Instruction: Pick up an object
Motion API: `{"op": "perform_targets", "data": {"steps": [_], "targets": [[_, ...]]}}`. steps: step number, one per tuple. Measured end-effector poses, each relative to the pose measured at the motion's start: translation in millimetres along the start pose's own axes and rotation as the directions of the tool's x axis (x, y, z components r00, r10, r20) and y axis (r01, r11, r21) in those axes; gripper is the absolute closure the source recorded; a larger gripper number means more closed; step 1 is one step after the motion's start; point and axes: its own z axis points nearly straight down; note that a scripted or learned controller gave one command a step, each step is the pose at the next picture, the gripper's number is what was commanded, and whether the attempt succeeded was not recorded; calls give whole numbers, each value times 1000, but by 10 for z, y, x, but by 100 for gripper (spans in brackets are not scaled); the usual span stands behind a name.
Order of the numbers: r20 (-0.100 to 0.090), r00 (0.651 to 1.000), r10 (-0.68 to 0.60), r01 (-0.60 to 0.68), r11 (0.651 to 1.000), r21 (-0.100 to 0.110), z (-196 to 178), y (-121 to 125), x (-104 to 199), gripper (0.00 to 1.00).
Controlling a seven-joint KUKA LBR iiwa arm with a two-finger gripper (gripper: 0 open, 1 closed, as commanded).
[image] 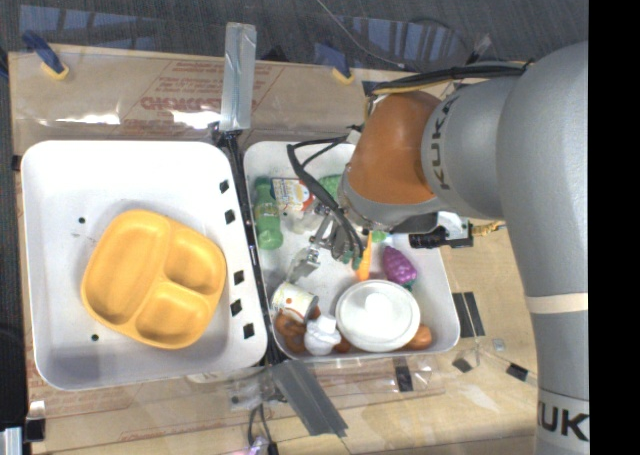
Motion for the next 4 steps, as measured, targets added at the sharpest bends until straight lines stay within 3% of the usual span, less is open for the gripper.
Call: {"op": "perform_targets", "data": {"steps": [1, 2, 3, 4], "targets": [[-8, 969, 248, -248, 969, 3, 20, -569, 51, 0], [-5, 943, 333, -333, 943, 2, 16, -215, -65, 0], [-3, 945, 326, -326, 945, 2, -89, -204, -72, 100], [-4, 946, 325, -325, 946, 2, -85, -201, -69, 0]]}}
